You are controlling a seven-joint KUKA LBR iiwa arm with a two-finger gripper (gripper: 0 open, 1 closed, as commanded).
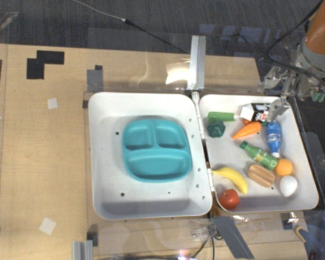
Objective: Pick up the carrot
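Carrot [248, 129] lies upper middle of the right bin [309, 196], crowded by a blue bottle [273, 137] and green bottle [259, 155]. Tool [278, 106] hovers just upper right, grip state unclear; neighbours could get snagged instead.

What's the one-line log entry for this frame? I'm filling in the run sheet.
phase: approach | pincer: above right bin, far edge | carrot: lying in bin, ungrasped | teal tray: left bin

Even overhead light, slightly soft focus
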